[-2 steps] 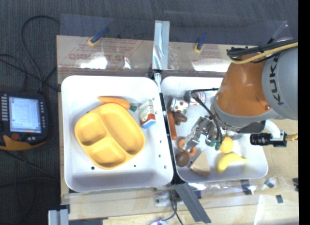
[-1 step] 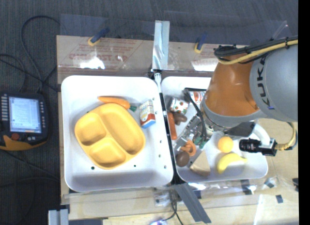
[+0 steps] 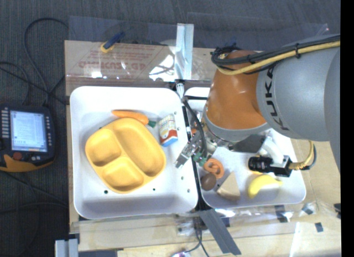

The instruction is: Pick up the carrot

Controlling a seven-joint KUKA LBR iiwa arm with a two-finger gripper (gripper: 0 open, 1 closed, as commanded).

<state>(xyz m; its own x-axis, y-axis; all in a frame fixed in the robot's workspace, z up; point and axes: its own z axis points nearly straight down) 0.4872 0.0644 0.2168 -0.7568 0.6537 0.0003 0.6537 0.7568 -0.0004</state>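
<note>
Your tool (image 3: pixel 191 153) sits low over the divide between the two white bins, right at the inner wall of the left bin (image 3: pixel 77 139). You cannot tell from this angle whether it is released or clenched (the metal parts blur together beneath the orange band); nothing visibly sits in it.

The carrot (image 3: pixel 130 116) lies well to the tool's left and farther up the frame, in the left bin, flat along the upper edge of the yellow divided tray (image 3: pixel 124 155) and touching it. Tool and carrot are well apart.

Between the two: a small white bottle with red and blue label (image 3: pixel 167 129), lying just beside the tray's right corner, near the tool's upper left.

To the tool's right, in the right bin (image 3: pixel 293 195): an orange ring-shaped piece (image 3: pixel 213 166) just beside the tool, a dark brown round item (image 3: pixel 208 181) below it, a tan wedge (image 3: pixel 228 186), and a yellow banana-like piece (image 3: pixel 262 184) farther right.

Off the surface at far left, a pendant with a lit screen (image 3: pixel 26 137) rests on the carpet.
</note>
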